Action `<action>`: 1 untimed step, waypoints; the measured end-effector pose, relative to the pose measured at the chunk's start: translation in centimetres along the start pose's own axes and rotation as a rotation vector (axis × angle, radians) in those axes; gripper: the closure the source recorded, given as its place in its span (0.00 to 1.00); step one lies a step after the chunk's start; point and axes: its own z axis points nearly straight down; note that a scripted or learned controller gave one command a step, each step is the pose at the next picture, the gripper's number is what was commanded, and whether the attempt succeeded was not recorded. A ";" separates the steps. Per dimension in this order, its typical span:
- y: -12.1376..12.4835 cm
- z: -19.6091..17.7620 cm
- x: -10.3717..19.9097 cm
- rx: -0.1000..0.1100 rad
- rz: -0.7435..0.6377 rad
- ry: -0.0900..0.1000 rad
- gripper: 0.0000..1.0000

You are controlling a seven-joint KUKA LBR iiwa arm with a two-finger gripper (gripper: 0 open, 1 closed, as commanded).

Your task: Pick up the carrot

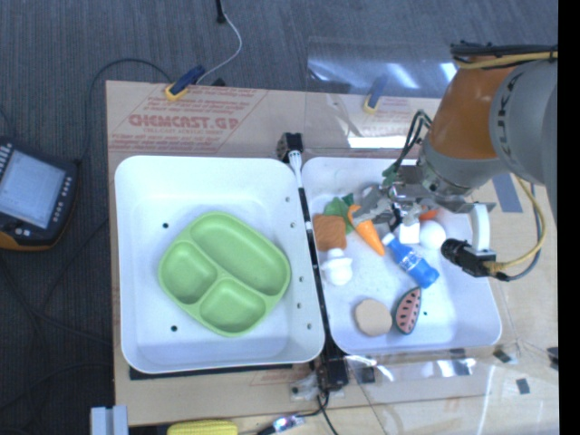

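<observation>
The carrot [368, 234] is small and orange with a green leafy top [339, 207]. It lies tilted in the upper middle of the right bin [480, 320]. My gripper [391, 205] hangs just above and to the right of the carrot's thick end, under the orange-banded wrist [471, 120]. Its tip sits amid the pile of toys, and part of the carrot's upper end is hidden by it. I cannot make out anything held in it.
Around the carrot lie a brown bread block [329, 232], a white piece [337, 268], a blue bottle [413, 261], a white egg [433, 234], a watermelon slice [408, 311] and a tan round [371, 316]. The left bin [145, 333] holds a green divided plate [225, 273].
</observation>
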 end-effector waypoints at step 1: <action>2.0 8.6 0.0 -0.014 0.117 0.000 0.00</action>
